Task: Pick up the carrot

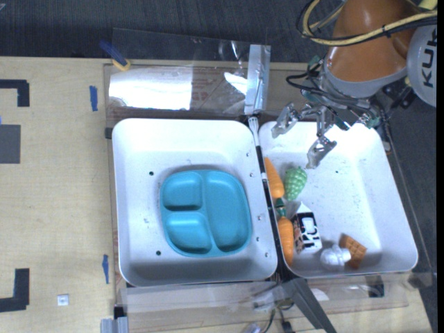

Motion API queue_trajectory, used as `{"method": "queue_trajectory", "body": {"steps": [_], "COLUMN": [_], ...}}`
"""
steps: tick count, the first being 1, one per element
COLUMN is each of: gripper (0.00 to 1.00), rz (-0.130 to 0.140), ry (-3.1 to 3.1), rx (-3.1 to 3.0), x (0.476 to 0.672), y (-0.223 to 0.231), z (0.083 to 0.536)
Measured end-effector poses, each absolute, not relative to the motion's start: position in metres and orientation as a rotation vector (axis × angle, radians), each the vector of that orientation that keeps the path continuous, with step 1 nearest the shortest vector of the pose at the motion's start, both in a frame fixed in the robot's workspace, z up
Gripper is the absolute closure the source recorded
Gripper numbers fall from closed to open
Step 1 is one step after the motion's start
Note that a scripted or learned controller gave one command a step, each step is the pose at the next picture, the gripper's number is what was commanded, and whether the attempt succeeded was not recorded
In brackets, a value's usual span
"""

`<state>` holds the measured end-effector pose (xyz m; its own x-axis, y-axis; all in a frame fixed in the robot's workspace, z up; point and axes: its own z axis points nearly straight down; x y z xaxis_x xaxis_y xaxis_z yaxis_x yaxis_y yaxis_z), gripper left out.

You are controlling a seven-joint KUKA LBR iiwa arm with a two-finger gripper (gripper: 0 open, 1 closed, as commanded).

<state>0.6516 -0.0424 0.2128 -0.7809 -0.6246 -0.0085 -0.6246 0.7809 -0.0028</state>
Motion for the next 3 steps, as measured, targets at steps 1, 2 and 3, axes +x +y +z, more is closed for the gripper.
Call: {"method": "queue_trajectory", "body": {"steps": [1,2,3], "gripper": [0.00,0.00,0.00], "rz": [0.003,0.002,-0.003], "ry": [2.704,2.410,2.124], "rx": [-1.592,-2.011,-2.305], "x": [0.604,0.589,0.586], "y": [-0.021,-0.031,-0.049], "z": [0.185,0.186,0.221]}}
